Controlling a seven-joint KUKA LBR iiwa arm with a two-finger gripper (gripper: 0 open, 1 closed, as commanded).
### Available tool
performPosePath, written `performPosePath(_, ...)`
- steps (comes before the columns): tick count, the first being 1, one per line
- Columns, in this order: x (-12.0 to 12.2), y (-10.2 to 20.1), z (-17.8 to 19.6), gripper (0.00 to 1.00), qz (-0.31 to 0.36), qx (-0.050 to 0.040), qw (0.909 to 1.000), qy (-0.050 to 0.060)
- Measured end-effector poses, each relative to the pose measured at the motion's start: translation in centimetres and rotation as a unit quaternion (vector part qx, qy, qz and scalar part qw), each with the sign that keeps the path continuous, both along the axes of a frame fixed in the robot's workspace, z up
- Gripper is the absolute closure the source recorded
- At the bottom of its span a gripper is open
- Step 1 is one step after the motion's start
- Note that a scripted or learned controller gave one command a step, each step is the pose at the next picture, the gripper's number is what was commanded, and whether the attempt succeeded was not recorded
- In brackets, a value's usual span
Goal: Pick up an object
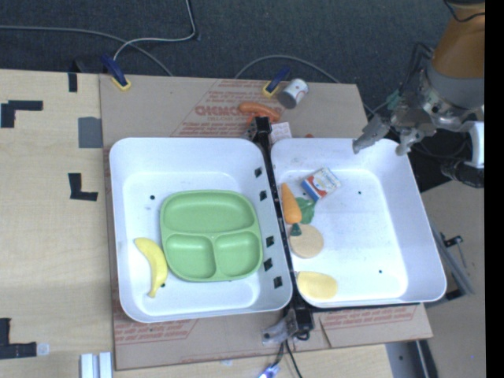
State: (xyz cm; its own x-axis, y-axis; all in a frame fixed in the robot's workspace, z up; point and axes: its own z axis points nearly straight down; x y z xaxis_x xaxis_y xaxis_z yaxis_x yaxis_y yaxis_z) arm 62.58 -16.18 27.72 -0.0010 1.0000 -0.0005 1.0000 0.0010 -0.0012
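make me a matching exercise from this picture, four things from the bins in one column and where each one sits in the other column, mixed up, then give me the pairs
Things:
1. banana
2. green divided plate
3. carrot
4. gripper

Places:
A. middle of the left bin
B. above the far right corner of the right bin
C. left bin, near its front left corner
D. right bin, along its left wall

Pairs: 1-C, 2-A, 3-D, 4-B

Arm (461,46) cut off by top and right edges. Print on packet (321,184), below-left of gripper (386,142), too small to read.
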Motion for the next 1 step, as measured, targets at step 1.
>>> performPosePath(1,2.92,5.28,-10.04,0.00,0.000,0.0007,1.0000,0.001)
